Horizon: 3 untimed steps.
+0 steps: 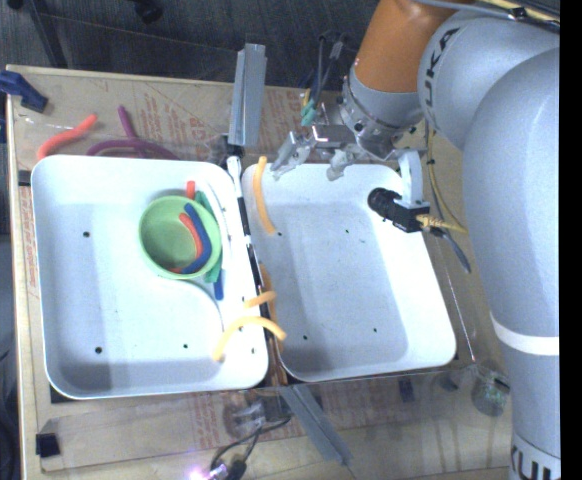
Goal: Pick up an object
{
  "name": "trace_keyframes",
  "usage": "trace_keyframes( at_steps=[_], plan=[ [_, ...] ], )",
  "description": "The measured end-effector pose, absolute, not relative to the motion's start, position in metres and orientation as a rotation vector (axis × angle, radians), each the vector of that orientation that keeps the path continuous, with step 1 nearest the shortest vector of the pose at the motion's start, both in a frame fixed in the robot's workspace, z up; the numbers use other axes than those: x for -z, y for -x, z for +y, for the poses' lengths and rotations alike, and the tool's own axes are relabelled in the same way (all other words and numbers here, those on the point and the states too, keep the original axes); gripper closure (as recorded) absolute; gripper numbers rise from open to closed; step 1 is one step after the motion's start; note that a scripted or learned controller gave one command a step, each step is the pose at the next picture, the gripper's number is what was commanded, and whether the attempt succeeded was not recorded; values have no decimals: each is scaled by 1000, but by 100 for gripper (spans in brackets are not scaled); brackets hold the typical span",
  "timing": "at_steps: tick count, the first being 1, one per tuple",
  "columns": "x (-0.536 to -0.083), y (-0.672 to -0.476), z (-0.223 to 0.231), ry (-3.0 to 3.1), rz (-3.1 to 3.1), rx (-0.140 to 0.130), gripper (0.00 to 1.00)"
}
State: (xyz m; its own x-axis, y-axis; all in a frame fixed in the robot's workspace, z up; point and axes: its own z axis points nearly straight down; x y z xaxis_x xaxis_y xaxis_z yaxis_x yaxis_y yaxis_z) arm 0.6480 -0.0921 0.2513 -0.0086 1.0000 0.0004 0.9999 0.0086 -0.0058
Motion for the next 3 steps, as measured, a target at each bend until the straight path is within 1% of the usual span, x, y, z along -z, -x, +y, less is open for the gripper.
trace_keyframes(
  at_steps=[1,2,3],
  plan=[
    [-191,-656,-54,2069,-2358,-6,0],
    [-132,-660,-66,1902,-2498,30,0],
    [-119,-667,-71,1805,-2566,61,0]
  ],
)
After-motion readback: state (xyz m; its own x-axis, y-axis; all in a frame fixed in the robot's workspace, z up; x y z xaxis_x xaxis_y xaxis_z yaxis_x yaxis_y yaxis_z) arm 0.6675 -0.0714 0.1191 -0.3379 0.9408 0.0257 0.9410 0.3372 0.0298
